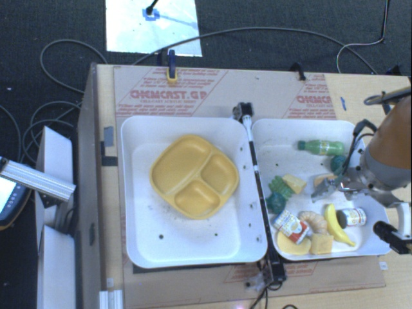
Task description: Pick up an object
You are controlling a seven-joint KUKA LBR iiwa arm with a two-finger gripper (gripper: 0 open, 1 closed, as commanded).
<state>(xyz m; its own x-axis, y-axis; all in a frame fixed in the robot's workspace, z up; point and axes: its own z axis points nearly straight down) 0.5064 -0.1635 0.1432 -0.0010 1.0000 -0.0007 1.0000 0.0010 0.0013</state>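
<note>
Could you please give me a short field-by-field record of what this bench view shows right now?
left bin: holds a yellow divided plate
right bin: holds the small items
green bottle: lying on its side near the far wall
banana: near the front, beside a small jar
green block: close to the divider
arm: reaching in from the right over the right bin
gripper: low over the bin's middle, nothing seen between its fingers
</note>
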